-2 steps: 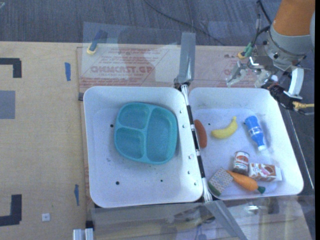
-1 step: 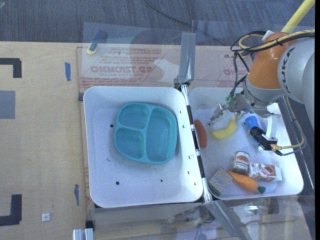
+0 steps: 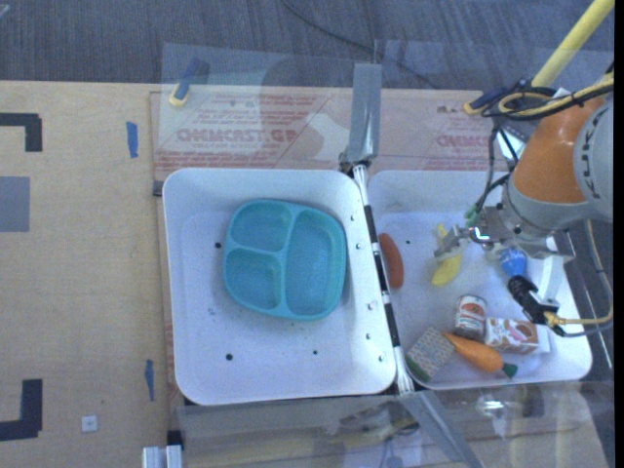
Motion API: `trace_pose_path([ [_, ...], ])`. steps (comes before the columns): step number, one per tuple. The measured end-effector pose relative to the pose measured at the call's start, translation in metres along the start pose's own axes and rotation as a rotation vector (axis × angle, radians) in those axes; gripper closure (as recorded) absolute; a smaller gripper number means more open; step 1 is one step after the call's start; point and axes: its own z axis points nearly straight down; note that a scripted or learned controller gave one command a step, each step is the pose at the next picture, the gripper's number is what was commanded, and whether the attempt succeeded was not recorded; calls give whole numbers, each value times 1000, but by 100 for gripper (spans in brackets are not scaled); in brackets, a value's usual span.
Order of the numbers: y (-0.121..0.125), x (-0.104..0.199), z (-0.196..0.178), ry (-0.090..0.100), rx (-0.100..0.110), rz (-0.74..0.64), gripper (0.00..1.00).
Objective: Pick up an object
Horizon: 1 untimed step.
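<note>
While the left bin [image 3: 185, 291] holds a teal plate with 3 compartments [image 3: 286, 258], the right bin [image 3: 419, 195] holds a red sausage [image 3: 392, 260] by the divider, a yellow banana-like piece [image 3: 446, 269], a small can [image 3: 471, 315], a carton [image 3: 512, 334] and a toy carrot [image 3: 475, 352]. Farther right, the gripper [image 3: 458, 242] sits low just above the yellow piece; whether its jaws are open or grip anything cannot be told.

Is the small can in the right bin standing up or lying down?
Lying down: the can shows its label side, beside the carton and above the carrot.
</note>
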Motion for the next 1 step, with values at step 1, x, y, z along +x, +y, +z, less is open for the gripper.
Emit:
trace_pose_path([
  [1,1,-3,-12,0,-6,7,100],
])
